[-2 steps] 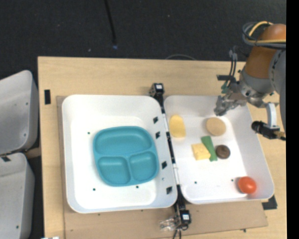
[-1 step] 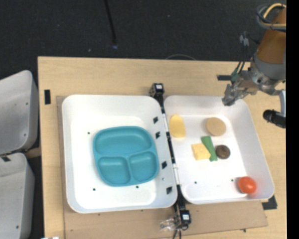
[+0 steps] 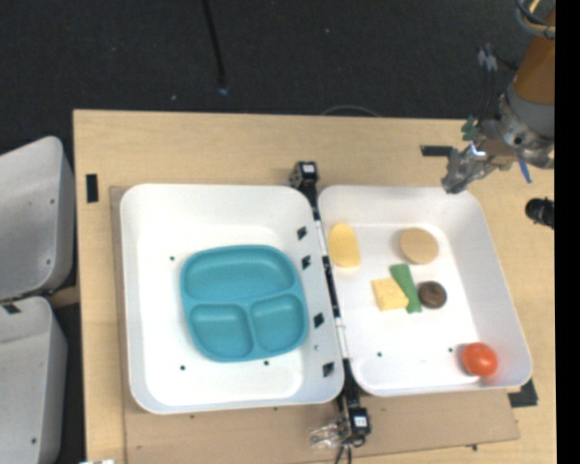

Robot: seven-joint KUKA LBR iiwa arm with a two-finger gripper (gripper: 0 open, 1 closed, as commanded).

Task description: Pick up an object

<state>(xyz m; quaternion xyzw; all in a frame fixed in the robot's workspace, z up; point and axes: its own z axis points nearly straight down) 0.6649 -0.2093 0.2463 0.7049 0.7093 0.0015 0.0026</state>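
The right bin (image 3: 483,222) holds several small items: a pale yellow oval piece (image 3: 344,246), a tan round disc (image 3: 419,246), a yellow block (image 3: 389,295), a green strip (image 3: 405,286), a dark brown round piece (image 3: 432,295) and a red ball (image 3: 479,359) near the front right corner. My gripper (image 3: 458,175) hangs above the bin's far right corner, clear of all the items, with nothing in it. The arm's orange band (image 3: 536,71) shows at the right edge.
The left bin (image 3: 145,259) bears a teal divided tray (image 3: 243,302). A ridge with black clips (image 3: 321,278) joins the two bins. A black cable (image 3: 211,27) runs over the dark floor behind the bench. White panels (image 3: 19,220) stand at the left.
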